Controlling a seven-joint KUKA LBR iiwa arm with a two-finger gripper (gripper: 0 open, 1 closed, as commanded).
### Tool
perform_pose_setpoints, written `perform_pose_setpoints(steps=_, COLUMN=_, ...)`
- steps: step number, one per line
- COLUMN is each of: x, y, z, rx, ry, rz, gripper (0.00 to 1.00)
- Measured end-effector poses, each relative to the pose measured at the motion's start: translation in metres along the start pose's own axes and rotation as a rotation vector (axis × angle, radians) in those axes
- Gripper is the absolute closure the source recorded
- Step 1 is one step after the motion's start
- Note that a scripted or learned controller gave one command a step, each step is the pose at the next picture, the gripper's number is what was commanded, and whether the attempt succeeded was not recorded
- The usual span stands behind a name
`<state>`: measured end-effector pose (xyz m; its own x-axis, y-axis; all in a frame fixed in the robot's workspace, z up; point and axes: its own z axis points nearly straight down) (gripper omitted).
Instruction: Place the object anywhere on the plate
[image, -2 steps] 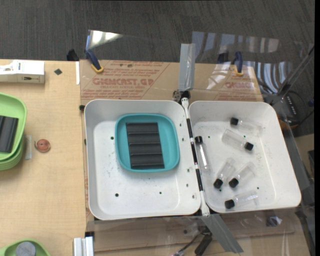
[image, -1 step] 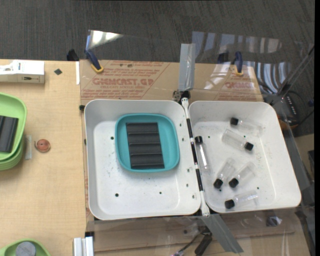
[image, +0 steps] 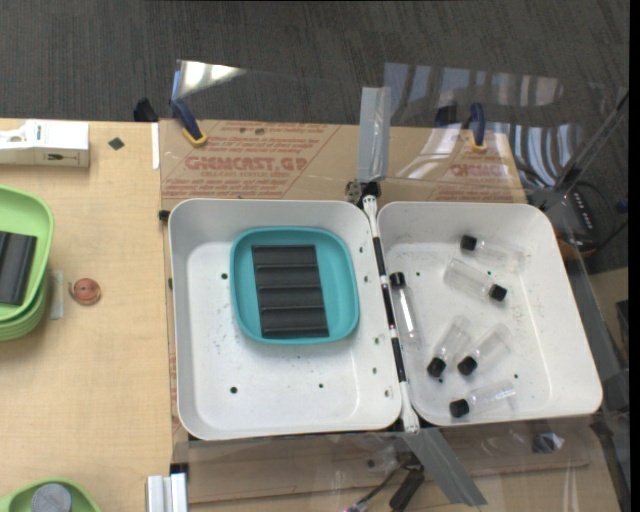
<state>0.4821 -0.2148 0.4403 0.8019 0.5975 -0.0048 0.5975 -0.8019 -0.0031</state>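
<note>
Two white bins are sitting side by side: the left bin (image: 200, 390) is holding the teal plate (image: 296, 286), lying flat with a dark ribbed insert (image: 291, 291) in its well, ready to receive; the right bin (image: 560, 300) is holding about six clear vials with black caps (image: 472, 281), scattered loose and awaiting pickup, one lying along the divider (image: 400, 305), possibly a tube; jaw state: cannot tell

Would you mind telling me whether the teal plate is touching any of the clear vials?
Apart. The camera view shows the teal plate in the left bin, while the clear vials lie in the right bin across the divider.
</note>
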Motion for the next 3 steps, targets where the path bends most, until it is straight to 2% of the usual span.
perform_pose_setpoints(steps=3, x=-0.0071, y=0.0039, z=-0.0003, rx=-0.002, ry=0.001, rz=0.399, gripper=0.00)
